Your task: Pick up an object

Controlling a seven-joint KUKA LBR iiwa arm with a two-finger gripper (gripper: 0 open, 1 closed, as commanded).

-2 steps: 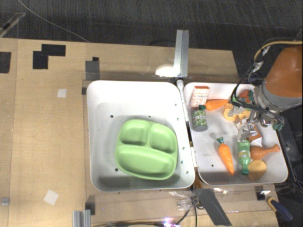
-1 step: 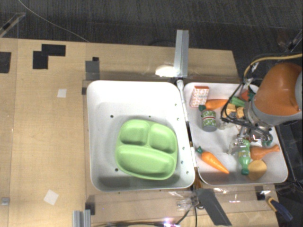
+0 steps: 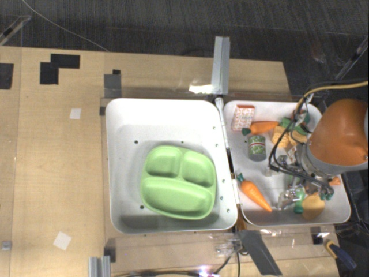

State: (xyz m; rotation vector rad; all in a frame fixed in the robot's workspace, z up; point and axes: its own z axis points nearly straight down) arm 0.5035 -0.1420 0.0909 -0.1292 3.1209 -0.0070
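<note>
Toy food fills the right bin (image 3: 346,209): a carrot (image 3: 254,193) lies near the bin's left wall toward the near side, its green top pointing left and its tip toward the near right; a second carrot (image 3: 262,127) lies farther back, just right of a small red-and-white box (image 3: 243,118) in the far left corner. A small green-labelled can (image 3: 256,147) stands between the two carrots. A pale yellow piece (image 3: 313,206) sits in the near right part of the bin, with a small green bit touching its left edge. The gripper (image 3: 290,196) is low over the near middle of this bin, between the near carrot and the yellow piece, under the arm's orange band (image 3: 342,133) and a tangle of black cables. Whether the jaws are apart or together cannot be told, and nothing is clearly seen between them. The left bin (image 3: 121,131) holds a green divided plate (image 3: 178,181) with three compartments, lying a little right of its middle. Both bins sit side by side on the wooden table (image 3: 52,154).
</note>
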